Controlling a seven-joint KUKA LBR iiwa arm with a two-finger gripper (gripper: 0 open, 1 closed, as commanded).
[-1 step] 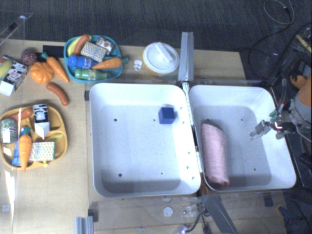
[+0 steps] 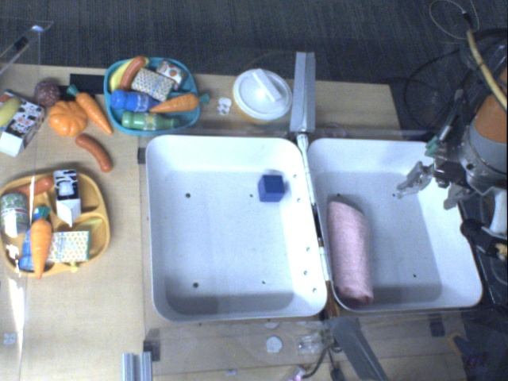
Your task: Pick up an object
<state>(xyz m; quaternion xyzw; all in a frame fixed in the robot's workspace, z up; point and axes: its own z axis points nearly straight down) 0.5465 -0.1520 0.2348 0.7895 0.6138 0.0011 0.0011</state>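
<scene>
Okay, looking down on two shallow white bins side by side on a wooden bench point(image 2: 127, 292). Got a small blue cube point(image 2: 271, 186) sitting flat on the floor of the left bin point(image 2: 230, 312), toward the far right part, near the right wall but not touching it. Got a pink roll point(image 2: 350, 251) in the right bin point(image 2: 444, 244), lying lengthwise from far to near, just beside the left wall, with the near end close to the near-left corner. Spotted the gripper point(image 2: 414, 179) over the far right part of the right bin, hanging off the grey arm point(image 2: 488, 133) with the orange band, reaching in from the right edge. Honestly can't tell whether that pincer is open or closed, too small and blurry at this angle. Sits well apart from the pink roll, and further still from the blue cube over in the other bin. Also got some clutter left of the bins: a blue bowl point(image 2: 119, 121) stuffed with toy food at the far side, a yellow plate point(image 2: 99, 213) with more toy food at the left edge, plus an orange pumpkin point(image 2: 67, 119) and a toy sausage point(image 2: 94, 152) loose on the wood between them. Then a round white lidded tub point(image 2: 263, 94) just beyond the left bin's far wall
</scene>
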